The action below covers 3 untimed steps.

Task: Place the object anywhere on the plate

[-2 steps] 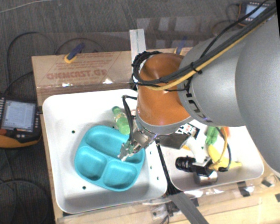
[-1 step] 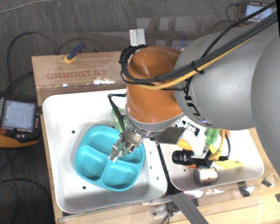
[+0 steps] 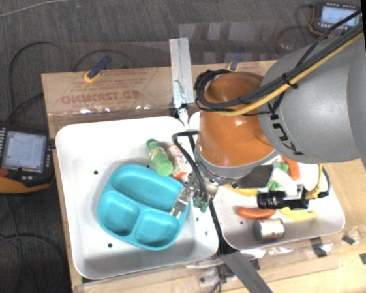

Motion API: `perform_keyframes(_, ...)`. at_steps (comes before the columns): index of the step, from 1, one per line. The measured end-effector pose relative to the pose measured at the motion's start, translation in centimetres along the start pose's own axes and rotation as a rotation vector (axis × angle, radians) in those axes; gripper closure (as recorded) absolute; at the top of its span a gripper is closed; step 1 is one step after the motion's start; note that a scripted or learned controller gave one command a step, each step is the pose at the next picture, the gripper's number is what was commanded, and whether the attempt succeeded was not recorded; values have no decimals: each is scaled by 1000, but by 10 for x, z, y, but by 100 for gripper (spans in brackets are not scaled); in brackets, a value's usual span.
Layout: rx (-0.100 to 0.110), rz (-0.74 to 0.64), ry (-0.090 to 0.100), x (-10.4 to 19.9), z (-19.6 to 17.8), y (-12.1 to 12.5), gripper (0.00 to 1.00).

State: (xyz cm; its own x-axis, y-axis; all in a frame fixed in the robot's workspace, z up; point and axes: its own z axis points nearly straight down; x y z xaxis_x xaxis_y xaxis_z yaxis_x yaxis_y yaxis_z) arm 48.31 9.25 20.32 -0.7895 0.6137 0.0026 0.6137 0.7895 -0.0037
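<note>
the arm [image 3: 296, 103] hid most of the right bin [image 3: 329, 221], and its bulk ran off the picture's right edge. the small things [image 3: 278, 207] along that bin's near edge were too blurred to name.

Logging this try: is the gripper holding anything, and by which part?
Cannot tell. The gripper sits at the teal plate's right rim, its tips too small and cluttered to show anything between them.
</note>
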Motion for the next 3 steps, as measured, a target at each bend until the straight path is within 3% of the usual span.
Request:
perform_keyframes(1,-1,-139,-1,-63,21,-80,100)
perform_keyframes(2,-2,-140,0,-63,20,-80,0)
perform_keyframes(3,-2,-138,2,-63,12,-79,100)
